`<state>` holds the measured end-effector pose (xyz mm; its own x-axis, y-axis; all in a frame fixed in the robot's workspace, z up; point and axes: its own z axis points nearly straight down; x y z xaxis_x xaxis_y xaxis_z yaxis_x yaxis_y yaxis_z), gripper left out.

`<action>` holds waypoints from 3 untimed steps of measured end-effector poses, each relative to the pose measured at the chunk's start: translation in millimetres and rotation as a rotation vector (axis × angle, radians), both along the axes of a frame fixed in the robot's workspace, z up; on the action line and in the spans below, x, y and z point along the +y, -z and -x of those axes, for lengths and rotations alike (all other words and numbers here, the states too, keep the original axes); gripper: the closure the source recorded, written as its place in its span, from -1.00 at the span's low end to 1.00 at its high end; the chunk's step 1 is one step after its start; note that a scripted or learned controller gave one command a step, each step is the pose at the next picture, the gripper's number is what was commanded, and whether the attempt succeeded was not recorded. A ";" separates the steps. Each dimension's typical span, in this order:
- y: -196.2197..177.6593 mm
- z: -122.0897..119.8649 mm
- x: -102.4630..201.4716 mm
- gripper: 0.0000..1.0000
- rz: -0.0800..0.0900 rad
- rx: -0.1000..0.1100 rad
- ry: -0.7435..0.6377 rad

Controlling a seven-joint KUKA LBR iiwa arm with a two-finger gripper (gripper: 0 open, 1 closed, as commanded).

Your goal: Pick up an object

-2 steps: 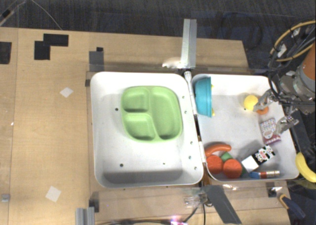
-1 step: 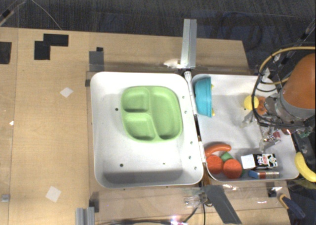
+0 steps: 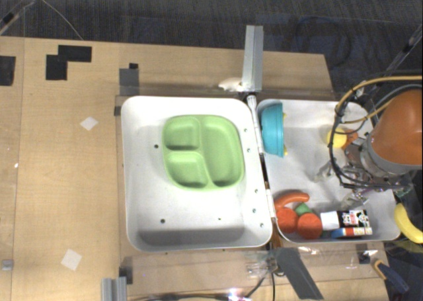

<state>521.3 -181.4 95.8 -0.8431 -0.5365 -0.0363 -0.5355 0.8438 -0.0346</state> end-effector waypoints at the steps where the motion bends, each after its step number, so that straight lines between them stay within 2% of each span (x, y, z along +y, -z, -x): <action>1: 6.3 -53.0 -23.5 -1.00 -0.003 0.034 -0.152; 2: -36.0 -123.0 -23.0 -1.00 0.000 0.035 -0.277; 3: 6.6 -60.0 -23.2 -1.00 -0.005 0.035 -0.106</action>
